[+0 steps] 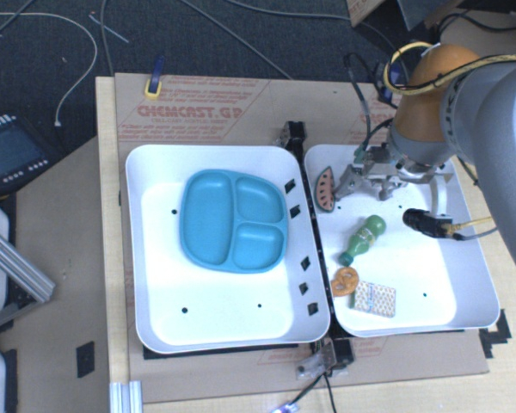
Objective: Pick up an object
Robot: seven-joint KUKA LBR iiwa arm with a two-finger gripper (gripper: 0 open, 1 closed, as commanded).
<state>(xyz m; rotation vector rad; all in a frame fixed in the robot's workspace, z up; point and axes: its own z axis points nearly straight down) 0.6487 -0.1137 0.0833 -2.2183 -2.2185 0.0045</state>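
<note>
Two white bins sit before us. In the left bin point(155, 299) lies a blue divided plate point(233, 220). In the right bin point(447, 299) we see a watermelon slice point(325, 188), a green bottle point(363, 238), a pretzel point(345, 280) and a patterned packet point(375, 298). Our gripper point(370, 177) hovers near the slice; we cannot tell its opening. Nothing looks lifted, so we judge the pick not yet made.

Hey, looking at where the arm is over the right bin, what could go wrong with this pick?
The pincer sits near the bin's far wall, beside the watermelon slice; it may scrape the wall or nudge the slice away. The green bottle, pretzel and patterned packet lie close together, so reaching for one could knock another.
</note>
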